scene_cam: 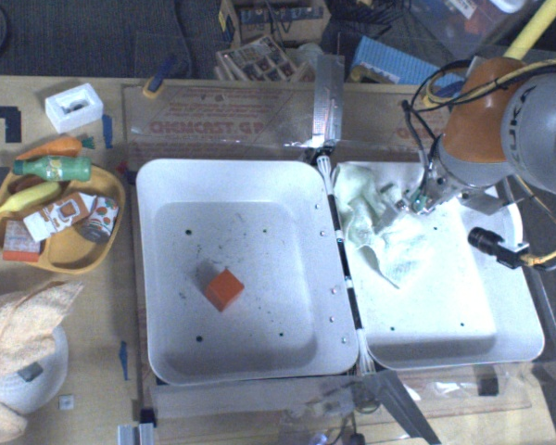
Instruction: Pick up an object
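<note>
The two-finger gripper (415, 202) is low in the right shallow white bin (500, 336), seemingly on the crumpled white cloth (389, 239). A small orange cube (225, 289) lies in the left white bin (167, 193), near its middle.

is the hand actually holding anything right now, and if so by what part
Cannot be told. The hand is down at the crumpled white cloth in the right bin, over its upper right part, but no cloth shows between its tips. The orange block lies untouched in the left bin.

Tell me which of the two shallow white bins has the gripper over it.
The right-hand white bin, holding the crumpled white cloth; the gripper hangs above that cloth. The left-hand white bin holds the orange cube.
</note>
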`<state>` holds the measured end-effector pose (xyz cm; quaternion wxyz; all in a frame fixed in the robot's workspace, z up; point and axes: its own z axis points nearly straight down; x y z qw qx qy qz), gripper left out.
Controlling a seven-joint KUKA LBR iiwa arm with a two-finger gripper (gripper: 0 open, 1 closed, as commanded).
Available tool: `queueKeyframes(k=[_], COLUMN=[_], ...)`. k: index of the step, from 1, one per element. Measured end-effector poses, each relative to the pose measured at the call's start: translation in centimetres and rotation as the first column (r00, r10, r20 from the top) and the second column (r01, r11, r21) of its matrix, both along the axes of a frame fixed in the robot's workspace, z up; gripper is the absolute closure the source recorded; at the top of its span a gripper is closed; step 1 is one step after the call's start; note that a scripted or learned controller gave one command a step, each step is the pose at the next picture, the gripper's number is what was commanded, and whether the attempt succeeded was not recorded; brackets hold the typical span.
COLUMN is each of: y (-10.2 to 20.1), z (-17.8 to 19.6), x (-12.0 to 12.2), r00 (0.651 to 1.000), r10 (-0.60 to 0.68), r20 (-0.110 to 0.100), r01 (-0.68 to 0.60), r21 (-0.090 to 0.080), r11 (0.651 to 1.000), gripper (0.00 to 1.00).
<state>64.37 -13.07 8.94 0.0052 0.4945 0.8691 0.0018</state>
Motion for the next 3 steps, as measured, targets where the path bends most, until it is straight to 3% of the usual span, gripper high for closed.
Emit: queueKeyframes(k=[1, 2, 3], y=[0.3, 0.3, 3.0], z=[0.0, 0.0, -0.1], x=[2.4, 2.4, 2.6], r00=[0.999, 0.999, 0.939], r10=[-0.048, -0.048, -0.343], r20=[-0.013, -0.013, -0.005], r01=[0.048, 0.048, 0.343], r21=[-0.001, -0.001, 0.0], r11=[0.999, 0.999, 0.939], gripper=[0.0, 0.0, 0.0])
